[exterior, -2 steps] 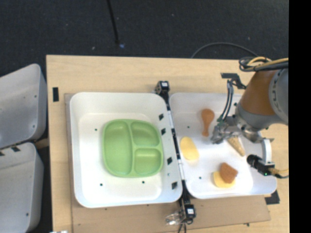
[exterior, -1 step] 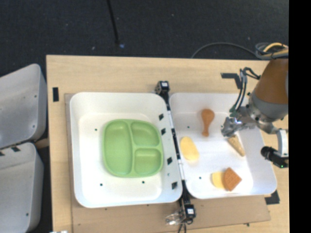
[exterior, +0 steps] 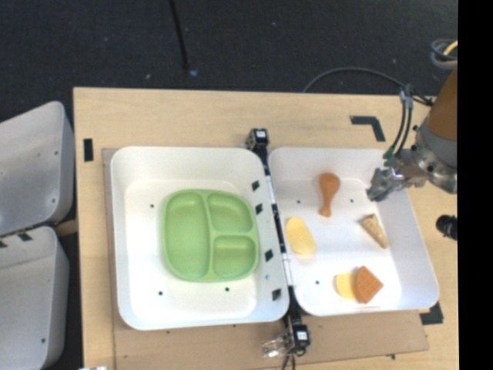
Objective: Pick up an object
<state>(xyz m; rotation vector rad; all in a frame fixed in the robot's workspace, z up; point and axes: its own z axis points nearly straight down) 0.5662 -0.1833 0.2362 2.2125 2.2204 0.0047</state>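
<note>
A green divided plate (exterior: 209, 234) lies in the left white bin (exterior: 127, 183) on the wooden bench (exterior: 154, 114).

High slanted view over both bins (exterior: 115, 206)

We see a pale wooden bench (exterior: 177, 114) with black corner marks. Directly on it lie two shallow white plastic bins, touching: the right bin (exterior: 408, 284) beneath the gripper's fingers (exterior: 379, 188), the left bin (exterior: 135, 299) well away from them.
</note>
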